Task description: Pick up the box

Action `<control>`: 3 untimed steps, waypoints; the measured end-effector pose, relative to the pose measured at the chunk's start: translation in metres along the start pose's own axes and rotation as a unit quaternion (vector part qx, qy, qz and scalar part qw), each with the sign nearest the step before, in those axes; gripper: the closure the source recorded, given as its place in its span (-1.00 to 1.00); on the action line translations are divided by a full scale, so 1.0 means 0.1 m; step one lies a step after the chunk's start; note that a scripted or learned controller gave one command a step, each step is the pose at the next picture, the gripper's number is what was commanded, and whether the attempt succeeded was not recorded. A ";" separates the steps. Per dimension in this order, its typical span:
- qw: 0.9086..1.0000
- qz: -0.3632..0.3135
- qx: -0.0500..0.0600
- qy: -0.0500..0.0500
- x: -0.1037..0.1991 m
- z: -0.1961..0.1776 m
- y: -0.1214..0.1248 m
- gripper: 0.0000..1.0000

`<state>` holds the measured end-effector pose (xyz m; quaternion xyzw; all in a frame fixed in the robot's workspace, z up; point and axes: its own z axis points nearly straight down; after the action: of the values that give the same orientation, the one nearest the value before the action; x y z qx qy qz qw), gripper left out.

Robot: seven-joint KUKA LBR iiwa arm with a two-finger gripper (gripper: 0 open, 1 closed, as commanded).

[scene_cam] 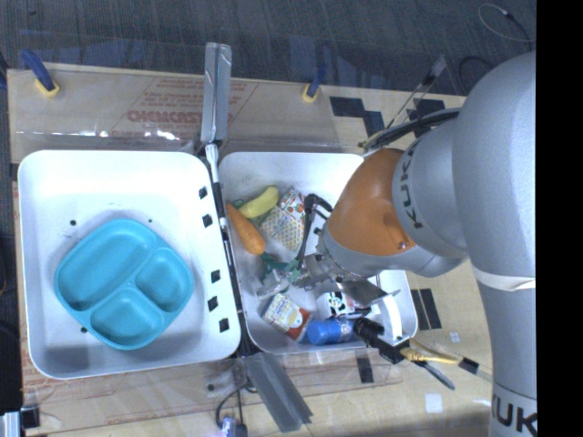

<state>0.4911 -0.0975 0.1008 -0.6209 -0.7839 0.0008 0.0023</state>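
Sitting in the left bin (36, 244) is a blue divided plate (125, 281). Lying in the right bin (301, 164) are a carrot (246, 229), a banana (260, 202) and the patterned box (288, 221), near its far side. The arm (428, 208) is covering the gripper (314, 267), so whether it is gripping is impossible to tell.

We see the bench (109, 98) covered in brown cardboard with red printing. On it sit two shallow white bins side by side: the left bin (36, 244) and the right bin (273, 164), their edges touching.
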 end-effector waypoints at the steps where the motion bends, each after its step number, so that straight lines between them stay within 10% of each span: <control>1: 1.000 -0.003 0.001 0.000 0.00 -0.09 0.00 1.00; 2: 1.000 -0.003 0.001 0.000 0.00 -0.09 0.00 -1.00; 3: 1.000 -0.005 0.001 0.000 0.00 -0.19 0.01 1.00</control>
<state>0.4919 -0.0970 0.1198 -0.6169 -0.7871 0.0015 0.0027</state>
